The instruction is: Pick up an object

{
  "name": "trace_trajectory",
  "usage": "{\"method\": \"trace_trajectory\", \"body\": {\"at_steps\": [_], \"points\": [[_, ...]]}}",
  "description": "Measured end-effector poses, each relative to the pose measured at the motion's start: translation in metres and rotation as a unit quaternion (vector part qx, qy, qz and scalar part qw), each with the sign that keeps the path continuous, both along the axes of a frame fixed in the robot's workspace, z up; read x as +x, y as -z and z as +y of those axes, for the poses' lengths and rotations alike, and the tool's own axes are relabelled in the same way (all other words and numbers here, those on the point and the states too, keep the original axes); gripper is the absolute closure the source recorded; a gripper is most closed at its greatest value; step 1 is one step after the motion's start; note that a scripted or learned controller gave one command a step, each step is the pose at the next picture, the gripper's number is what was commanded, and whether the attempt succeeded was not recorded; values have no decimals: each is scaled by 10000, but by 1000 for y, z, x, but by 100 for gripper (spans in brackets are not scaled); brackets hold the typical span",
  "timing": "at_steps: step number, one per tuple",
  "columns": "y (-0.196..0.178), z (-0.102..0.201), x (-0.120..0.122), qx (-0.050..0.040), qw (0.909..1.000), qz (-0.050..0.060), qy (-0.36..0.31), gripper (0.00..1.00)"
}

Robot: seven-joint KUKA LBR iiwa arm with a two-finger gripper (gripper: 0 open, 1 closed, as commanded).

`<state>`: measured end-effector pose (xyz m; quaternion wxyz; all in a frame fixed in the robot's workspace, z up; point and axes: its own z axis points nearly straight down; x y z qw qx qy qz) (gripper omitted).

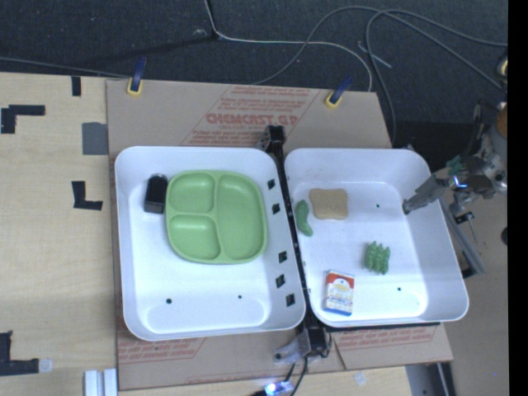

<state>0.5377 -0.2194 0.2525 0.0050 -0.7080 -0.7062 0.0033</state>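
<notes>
In the right bin (363, 162) lie a tan square piece like bread (329, 204), a small green pod-shaped thing (304, 219) just left of it, a knobbly green object (378, 256) and a small red and white carton (339, 292) near the front wall. My gripper (414, 201) reaches in over the right bin's right rim, up and to the right of the knobbly green object and apart from every item. Nothing shows in its grasp.
The left bin (136, 246) holds a light green divided plate (217, 216) and a small black block (155, 193) at the plate's left. Black clips run down the seam between the bins (282, 221). Cables cross the dark cloth behind the bench.
</notes>
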Motion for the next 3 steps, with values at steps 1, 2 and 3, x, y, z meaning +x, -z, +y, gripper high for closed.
{"method": "trace_trajectory", "body": {"at_steps": [1, 2, 3], "points": [[-6, 0, 2, -14, 10000, -51, -16, 0], [56, 8, 3, -6, 10000, -23, -21, 0], [113, 8, 12, -8, 10000, -26, -20, 0]]}}
